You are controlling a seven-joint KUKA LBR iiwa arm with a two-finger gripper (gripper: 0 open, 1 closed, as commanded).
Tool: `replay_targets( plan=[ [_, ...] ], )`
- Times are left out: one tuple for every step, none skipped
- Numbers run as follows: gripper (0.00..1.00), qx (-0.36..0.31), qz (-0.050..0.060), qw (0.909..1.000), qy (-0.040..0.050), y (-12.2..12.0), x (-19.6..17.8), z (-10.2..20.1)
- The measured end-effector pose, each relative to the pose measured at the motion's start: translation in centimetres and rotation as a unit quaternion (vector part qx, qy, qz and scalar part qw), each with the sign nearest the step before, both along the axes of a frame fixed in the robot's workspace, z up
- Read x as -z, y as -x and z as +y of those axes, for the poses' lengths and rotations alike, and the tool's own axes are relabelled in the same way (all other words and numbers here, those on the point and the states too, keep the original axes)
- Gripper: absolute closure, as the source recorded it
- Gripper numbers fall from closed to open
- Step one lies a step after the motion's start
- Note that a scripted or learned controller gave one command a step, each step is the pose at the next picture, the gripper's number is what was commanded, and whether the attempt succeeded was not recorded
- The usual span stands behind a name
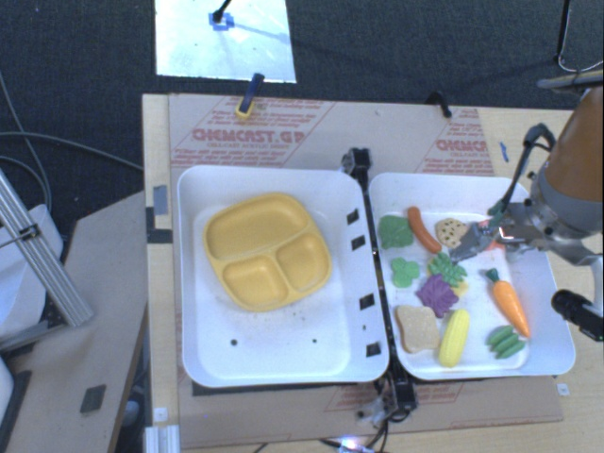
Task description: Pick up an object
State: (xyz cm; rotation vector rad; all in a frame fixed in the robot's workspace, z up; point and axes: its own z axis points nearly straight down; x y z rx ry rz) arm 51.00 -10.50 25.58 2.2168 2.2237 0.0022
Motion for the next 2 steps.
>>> replay_targets(
  plan=[
    [0.0,0.001,0.008,1.0,-0.0018,2.7,13.3,0.7],
    [0.0,0.002,0.0,1.0,-0.0011,2.2,17.1,0.3]
  ],
)
